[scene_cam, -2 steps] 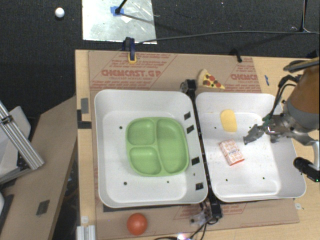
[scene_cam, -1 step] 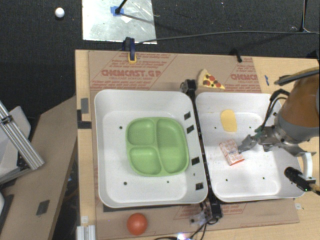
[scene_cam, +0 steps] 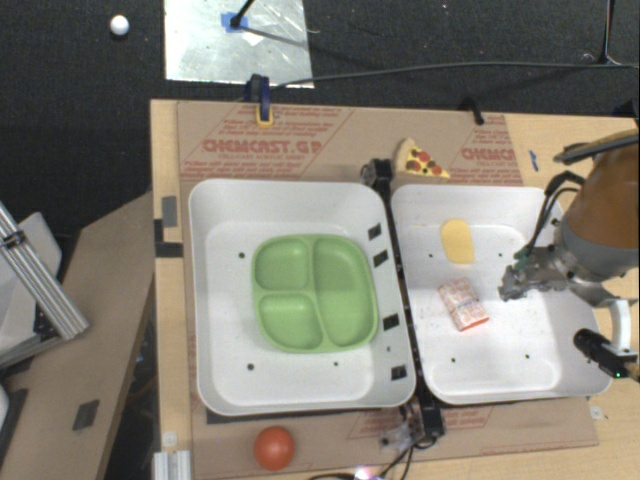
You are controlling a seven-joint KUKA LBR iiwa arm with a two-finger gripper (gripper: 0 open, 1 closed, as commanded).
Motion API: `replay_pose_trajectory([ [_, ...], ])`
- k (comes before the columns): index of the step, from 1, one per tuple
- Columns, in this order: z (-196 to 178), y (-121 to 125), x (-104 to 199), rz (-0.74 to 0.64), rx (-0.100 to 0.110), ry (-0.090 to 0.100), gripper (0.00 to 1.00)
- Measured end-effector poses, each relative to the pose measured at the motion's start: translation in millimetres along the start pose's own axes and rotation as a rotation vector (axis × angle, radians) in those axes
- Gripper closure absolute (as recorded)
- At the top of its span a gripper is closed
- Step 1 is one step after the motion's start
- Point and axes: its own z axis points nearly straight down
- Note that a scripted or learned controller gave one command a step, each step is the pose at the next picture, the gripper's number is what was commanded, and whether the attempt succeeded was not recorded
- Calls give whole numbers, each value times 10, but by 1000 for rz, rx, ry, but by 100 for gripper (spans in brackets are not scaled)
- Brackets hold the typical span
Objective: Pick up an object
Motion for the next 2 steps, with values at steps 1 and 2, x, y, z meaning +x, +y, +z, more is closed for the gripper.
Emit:
replay_pose_trajectory([
  [1, -436, 5, 27, -2, -3, -1, 100],
  [2, -929, 27, 22, -2, -5, -1, 100],
])
